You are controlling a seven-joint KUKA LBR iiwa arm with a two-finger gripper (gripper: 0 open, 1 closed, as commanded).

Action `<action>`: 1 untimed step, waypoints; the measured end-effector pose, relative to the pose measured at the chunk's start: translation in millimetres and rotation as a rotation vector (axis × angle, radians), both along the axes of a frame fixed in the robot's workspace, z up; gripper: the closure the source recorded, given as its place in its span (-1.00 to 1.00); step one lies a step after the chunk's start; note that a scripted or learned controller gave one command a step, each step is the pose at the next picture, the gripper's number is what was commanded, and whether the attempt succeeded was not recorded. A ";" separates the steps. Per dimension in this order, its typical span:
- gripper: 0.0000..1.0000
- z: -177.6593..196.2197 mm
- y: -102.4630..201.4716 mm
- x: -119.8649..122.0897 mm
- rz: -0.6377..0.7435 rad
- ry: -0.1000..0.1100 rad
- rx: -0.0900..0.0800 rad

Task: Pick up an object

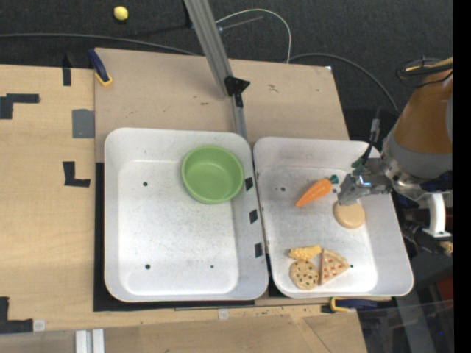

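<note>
Left bin [132, 219] holds a green bowl [213, 173] near its upper right corner. Right bin [383, 271] holds an orange carrot [314, 192], a tan round piece [349, 215] (just beside the gripper [352, 186]), and three small food pieces [316, 265] near the front edge.

We're in a robotics lab, no question. A plywood bench [44, 197] fills the left of the frame, patched with black and grey tape marks. Two shallow white bins [129, 219] sit side by side at centre, toy food [316, 265] lying in the right one. A metal pole [210, 35] slants in from the top, cables [257, 20] loop over dark carpet behind, and the grey-and-orange arm [423, 131] crowds the right.
</note>
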State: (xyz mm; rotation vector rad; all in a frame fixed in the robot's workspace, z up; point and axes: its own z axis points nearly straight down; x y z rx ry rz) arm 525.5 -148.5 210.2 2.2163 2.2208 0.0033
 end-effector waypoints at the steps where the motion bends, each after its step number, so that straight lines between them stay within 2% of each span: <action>1: 1.00 10.6 0.4 0.3 -0.001 0.005 0.002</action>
